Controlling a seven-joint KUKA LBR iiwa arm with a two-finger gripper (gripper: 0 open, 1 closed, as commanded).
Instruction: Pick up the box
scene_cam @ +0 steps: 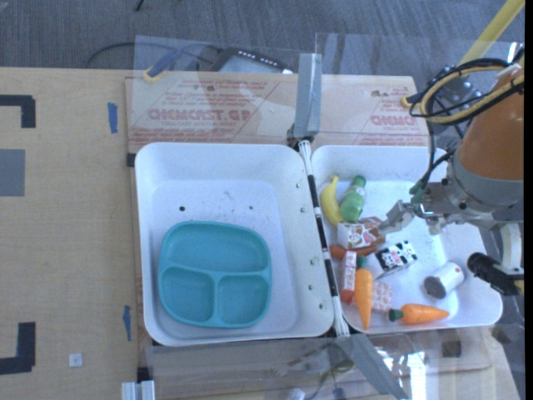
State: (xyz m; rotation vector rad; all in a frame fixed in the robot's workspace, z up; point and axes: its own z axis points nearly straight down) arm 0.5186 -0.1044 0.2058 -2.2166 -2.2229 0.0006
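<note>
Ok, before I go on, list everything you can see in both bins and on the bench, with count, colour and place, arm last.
Tray: 1, teal, three compartments, in the left bin.
Left bin: 1, white, left half of the bench.
Right bin: 1, white, beside the left bin.
Banana: 1, yellow, right bin, upper left.
Bottle: 1, green, right of the banana.
Box: 1, white and red, below the bottle.
Spotted box: 1, black and white, right bin centre.
Carrots: 2, orange, one upright near the divider, one lying at the front edge.
Cylinder: 1, white with a dark end, right bin, right side.
Arm: 1, grey and orange, over the right bin; gripper near the box.
</note>
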